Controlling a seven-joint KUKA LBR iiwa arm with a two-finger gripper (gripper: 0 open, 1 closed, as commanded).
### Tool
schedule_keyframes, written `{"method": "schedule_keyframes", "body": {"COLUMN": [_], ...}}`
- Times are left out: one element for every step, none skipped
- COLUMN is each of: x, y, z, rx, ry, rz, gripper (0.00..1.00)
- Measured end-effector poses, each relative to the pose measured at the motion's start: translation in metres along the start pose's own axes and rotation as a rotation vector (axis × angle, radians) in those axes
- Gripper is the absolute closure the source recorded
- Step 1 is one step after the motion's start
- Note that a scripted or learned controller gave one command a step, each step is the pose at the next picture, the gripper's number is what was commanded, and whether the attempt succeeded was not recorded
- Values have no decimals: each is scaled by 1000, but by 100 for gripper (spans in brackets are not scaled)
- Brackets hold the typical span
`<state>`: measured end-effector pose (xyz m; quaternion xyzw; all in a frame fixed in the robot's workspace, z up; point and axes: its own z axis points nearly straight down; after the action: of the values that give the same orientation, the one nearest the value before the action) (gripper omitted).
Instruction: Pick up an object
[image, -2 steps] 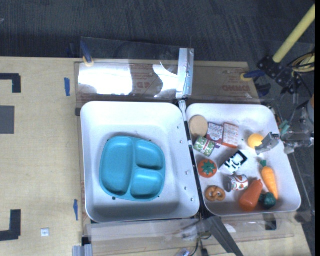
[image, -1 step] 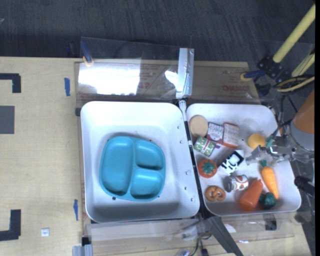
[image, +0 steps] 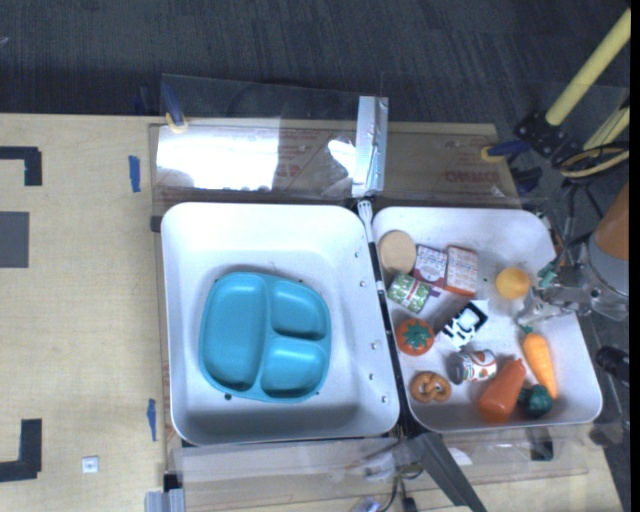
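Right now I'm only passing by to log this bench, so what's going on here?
A robot arm reaches in over the right bin, which holds a jumble of small toy foods: a carrot, a yellow ball, a tomato and small packets. Its gripper sits near the bin's right edge, beside the yellow ball, with nothing visibly between its fingers. The left bin holds a blue divided plate. Nothing is picked up yet.

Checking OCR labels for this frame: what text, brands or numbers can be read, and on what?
Nothing reads clearly.
Red print on the clear panel behind the right bin: too blurred.
Two small red and white packets: print too small.
Green can: label unreadable.
Black and white card: bold marks, not legible.
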<state>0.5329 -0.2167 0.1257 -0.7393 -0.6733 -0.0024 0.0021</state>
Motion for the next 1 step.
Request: {"method": "schedule_keyframes", "body": {"x": [11], "y": [21], "z": [-137], "rx": [-11], "ry": [-8], "rz": [92], "gripper": [100]}}
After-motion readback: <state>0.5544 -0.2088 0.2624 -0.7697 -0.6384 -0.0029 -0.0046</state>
